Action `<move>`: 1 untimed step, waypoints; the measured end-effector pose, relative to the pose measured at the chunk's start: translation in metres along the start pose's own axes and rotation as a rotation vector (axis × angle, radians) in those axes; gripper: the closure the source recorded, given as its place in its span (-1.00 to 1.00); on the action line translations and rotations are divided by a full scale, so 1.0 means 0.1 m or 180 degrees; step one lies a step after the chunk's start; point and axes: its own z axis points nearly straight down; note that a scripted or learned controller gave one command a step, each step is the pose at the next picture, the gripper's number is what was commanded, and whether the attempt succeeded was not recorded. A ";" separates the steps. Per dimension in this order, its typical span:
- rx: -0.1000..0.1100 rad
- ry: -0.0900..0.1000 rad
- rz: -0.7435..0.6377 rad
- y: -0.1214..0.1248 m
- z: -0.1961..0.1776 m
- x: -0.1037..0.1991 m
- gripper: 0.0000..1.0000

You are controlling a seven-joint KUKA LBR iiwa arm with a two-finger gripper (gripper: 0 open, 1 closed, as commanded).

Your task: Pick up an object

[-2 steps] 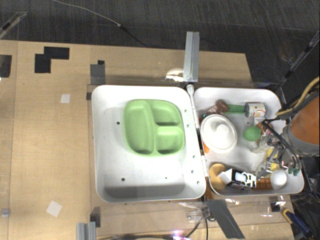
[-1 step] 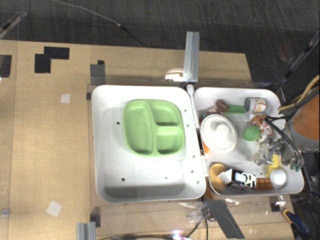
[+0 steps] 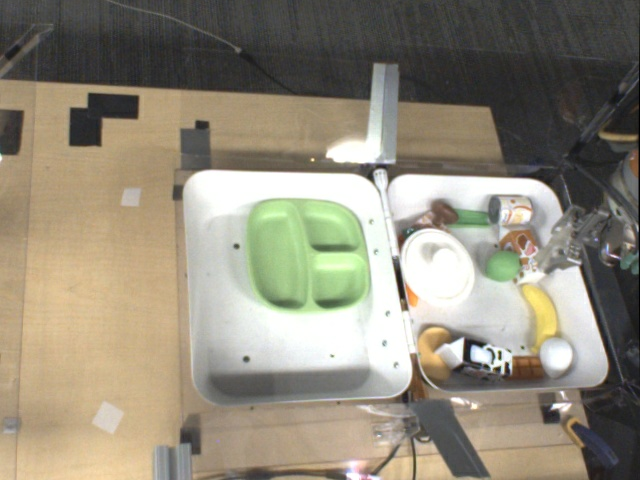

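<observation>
My gripper [image 3: 562, 240] hangs over the right rim of the right bin [image 3: 470, 190], open, with nothing between its fingers. Just left of it lie a brown and white packet [image 3: 518, 241] and a green ball [image 3: 503, 265]. A banana [image 3: 541, 313] lies below the gripper, with a white egg-like ball [image 3: 555, 354] at its lower end. A small can [image 3: 511, 209] lies on its side near the bin's far edge. A white bowl [image 3: 437, 264] sits at the bin's left side.
The left bin [image 3: 215, 348] holds a green divided plate [image 3: 305, 253]. A brown lump [image 3: 443, 213], an orange-brown cup [image 3: 431, 345] and a black and white toy [image 3: 482, 359] also lie in the right bin. A metal post [image 3: 384, 113] stands behind the bins.
</observation>
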 end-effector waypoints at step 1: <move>0.0001 0.0030 0.0005 -0.01 0.04 0.02 -1.00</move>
